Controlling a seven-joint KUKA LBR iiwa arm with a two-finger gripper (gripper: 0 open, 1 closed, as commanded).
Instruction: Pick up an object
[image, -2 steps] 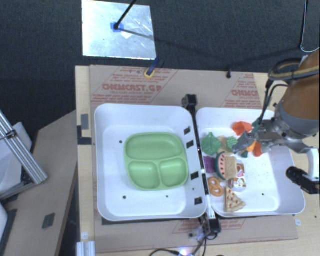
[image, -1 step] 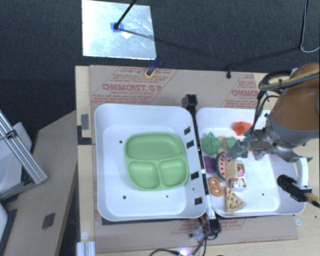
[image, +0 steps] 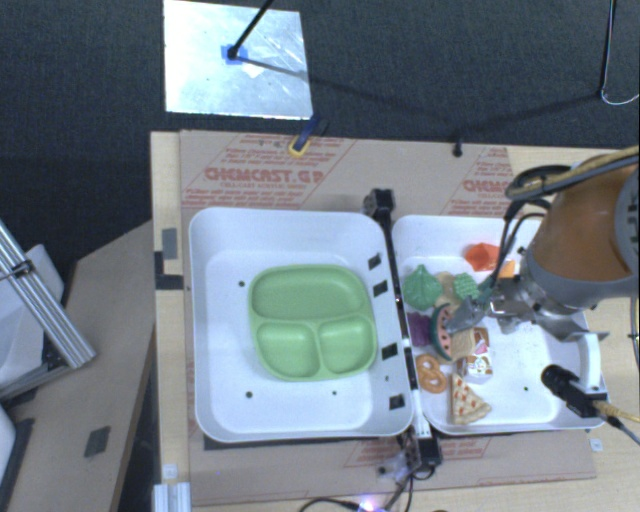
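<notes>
Right, arm's over the right bin (image: 530, 400), claw (image: 462, 322) down low at the toy-food pile against the divider. I can't tell from this angle whether the claw is spread or pinching anything; its tips blur into the clutter. Using the claw as landmark: green leafy piece (image: 422, 288) sits just up-left of it, a purple-and-dark round piece (image: 443, 328) touching or just left, the pretzel (image: 432, 373) below-left, the pizza slice (image: 466, 402) further below with its long axis running roughly up-down and the point toward the claw. A small white-and-red item (image: 479, 366) lies just below the claw, between it and the slice. Orange piece (image: 483, 255) is up and right, near the wrist, well apart from the pile. My guess is the target is whatever lies directly under the tips, probably the tan piece (image: 462, 344) just below; nothing visibly lifted yet. Left bin (image: 220, 400) holds a green three-compartment tray (image: 310, 320), nothing in its compartments. Crowding is the risk: neighbours touch.
</notes>
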